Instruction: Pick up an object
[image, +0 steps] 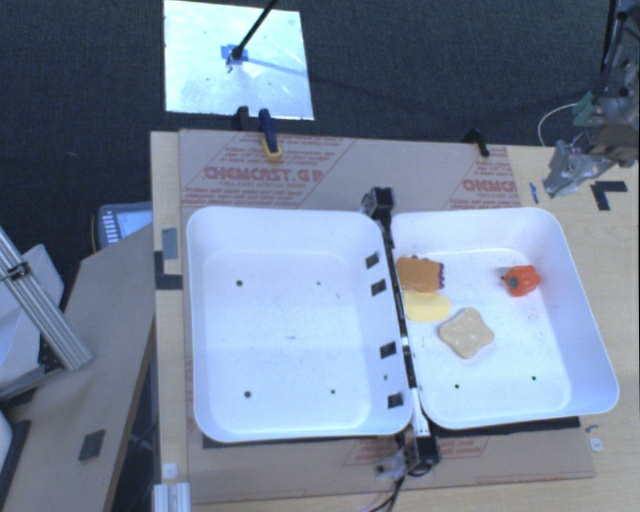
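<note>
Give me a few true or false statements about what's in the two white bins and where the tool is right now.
1. The orange-red toy lies in the right bin. True.
2. The tan piece lies in the left bin. False: it lies in the right bin.
3. The tool hangs outside the bins, beyond the right bin's far corner. True.
4. The tool is gripping the yellow piece. False: that piece lies in the right bin, apart from the tool.

Robotics lab bench: two white bins (300, 222) clamped on a protective board (330, 165), loose cables (400, 470).
</note>
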